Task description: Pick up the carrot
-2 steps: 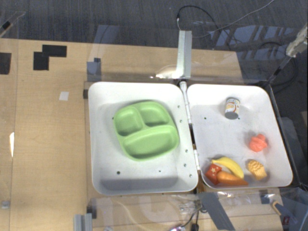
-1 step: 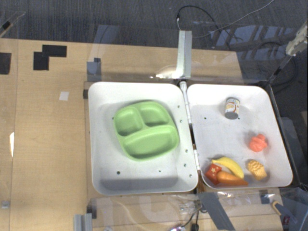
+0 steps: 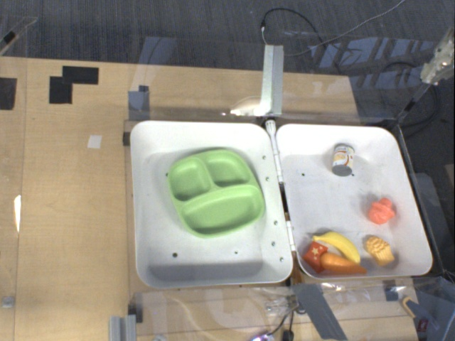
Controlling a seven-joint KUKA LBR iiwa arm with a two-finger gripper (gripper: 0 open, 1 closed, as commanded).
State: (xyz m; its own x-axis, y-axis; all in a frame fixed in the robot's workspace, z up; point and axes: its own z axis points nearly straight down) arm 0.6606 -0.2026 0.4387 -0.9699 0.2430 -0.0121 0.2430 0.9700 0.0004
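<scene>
A pale wooden bench point(image 3: 64, 212) marked with black squares point(image 3: 71, 82) stands on dark grey carpet point(image 3: 178, 9), where black cables point(image 3: 334, 30) trail behind an upright metal post point(image 3: 272, 80).

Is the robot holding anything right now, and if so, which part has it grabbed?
Nothing looks held. The carrot lies in the right bin, at its near edge beside the banana.

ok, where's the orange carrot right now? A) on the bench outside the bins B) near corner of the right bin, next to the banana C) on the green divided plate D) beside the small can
B: the orange carrot lies in the right white bin's near corner, just below the yellow banana.
</scene>
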